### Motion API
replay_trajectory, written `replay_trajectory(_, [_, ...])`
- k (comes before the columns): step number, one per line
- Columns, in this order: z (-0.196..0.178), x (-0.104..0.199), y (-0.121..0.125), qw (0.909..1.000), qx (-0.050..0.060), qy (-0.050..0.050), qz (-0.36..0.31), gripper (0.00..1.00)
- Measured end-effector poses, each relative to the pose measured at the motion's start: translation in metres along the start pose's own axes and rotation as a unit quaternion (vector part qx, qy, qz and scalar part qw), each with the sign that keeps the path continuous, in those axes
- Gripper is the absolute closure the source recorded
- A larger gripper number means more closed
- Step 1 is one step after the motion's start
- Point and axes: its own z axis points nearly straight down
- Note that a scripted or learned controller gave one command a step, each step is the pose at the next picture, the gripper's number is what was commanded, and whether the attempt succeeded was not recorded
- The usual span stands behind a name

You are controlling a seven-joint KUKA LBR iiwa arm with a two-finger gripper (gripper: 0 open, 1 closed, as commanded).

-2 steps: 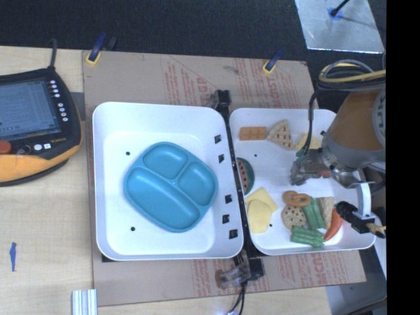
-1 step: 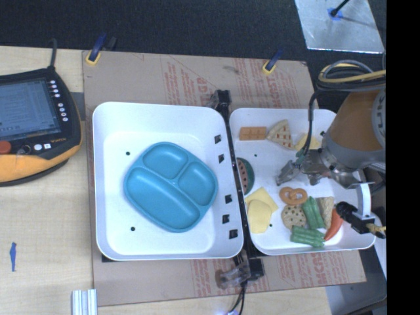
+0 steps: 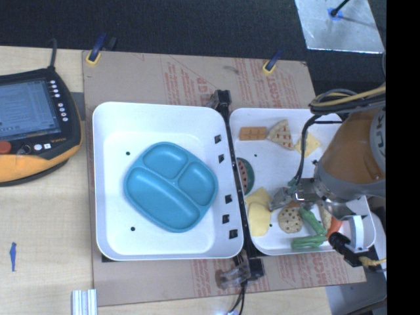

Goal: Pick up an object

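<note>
Looks like light, stiff plastic toy food: cookie (image 3: 289, 220) at 6 o'clock of gripper (image 3: 296, 197). Best pinched across its edges. Can't tell jaw opening.

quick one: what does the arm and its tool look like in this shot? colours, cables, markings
The arm is a rounded grey body with a broad orange band above the wrist. Black and yellow cables loop over its top. The tool is a small metallic grey assembly at the arm's end, with a dark cable running down to it. No legible markings.
</note>
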Motion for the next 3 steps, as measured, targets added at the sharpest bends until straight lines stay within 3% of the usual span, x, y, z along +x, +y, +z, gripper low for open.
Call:
replay_trajectory(1, [-0.003, -0.031, 0.108, 1.0, -0.008, -0.003, -0.002, 0.0])
replay_trajectory(2, [0.0, 0.032, 0.018, 1.0, 0.002, 0.002, -0.001, 0.0])
replay_trajectory(3, [-0.011, 0.027, 0.022, 1.0, -0.001, -0.001, 0.0, 1.0])
